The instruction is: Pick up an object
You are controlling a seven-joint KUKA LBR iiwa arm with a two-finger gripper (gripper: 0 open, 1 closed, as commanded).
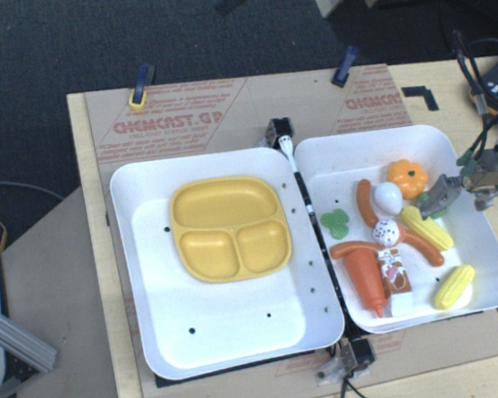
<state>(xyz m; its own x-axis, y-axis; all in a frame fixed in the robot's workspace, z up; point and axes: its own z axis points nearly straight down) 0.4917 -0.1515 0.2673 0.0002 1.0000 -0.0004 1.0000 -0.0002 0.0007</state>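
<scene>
White bins: two shallow trays sit side by side on a brown cardboard-covered bench (220,107); the left bin (156,322) and the right bin (485,250) touch along their inner edges.
Left bin contents: a yellow divided plate (230,226) with three compartments lies in the upper middle part, flat and upright.
Right bin contents: a cluster of toy food fills the middle.
Orange pumpkin: (408,178) sits near the top of the cluster, just beside a white egg (387,197).
Sausages: one reddish sausage (366,202) stands left of the egg; another (422,247) lies slanted lower right, under a yellow corn cob (426,229).
Green piece: a small leafy item (335,222) lies near the bin's left wall.
Dotted ball: a white ball (386,233) with dark spots sits below the egg.
Carrot: an orange carrot (365,278) points toward the near edge, with a small printed packet (394,271) touching its right side.
Second corn: another yellow cob (453,286) lies near the bin's lower right corner, apart from the rest.
Gripper: (436,200) reaches in from the right, its tip just above the upper corn cob and below the pumpkin; I cannot tell whether it is parted or closed, and nothing is visibly held.
Clamps: two blue clips (140,85) (344,66) pin the cardboard's far edge.
</scene>
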